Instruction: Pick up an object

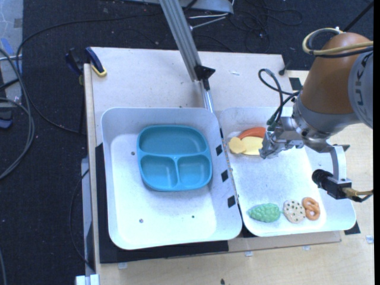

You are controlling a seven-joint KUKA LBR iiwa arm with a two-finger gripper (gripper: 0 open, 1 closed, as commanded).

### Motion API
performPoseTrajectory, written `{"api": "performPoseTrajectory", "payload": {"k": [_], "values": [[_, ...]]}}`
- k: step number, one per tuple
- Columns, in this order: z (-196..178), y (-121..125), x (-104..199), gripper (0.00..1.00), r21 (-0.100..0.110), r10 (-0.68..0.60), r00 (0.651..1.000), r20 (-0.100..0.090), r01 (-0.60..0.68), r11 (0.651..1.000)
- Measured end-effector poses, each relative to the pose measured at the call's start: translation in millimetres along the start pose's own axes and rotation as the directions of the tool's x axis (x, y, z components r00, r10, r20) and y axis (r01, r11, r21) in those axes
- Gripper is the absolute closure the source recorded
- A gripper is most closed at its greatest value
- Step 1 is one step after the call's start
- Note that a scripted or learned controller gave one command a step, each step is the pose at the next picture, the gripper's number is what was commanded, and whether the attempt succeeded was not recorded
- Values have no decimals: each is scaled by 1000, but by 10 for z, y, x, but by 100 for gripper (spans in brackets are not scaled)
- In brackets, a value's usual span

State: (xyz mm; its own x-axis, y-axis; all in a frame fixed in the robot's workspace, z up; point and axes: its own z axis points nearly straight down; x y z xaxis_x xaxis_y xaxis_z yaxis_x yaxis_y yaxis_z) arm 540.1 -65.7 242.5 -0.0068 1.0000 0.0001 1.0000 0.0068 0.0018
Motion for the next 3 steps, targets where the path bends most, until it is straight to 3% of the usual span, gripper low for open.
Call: {"api": "performPoseTrajectory", "payload": {"k": [1, 3], "values": [[117, 122, 506, 100, 2, 2, 1000, 1, -2, 1000], [-40, 213, 1555, 100, 1, 1, 1000, -1, -1, 1000]]}}
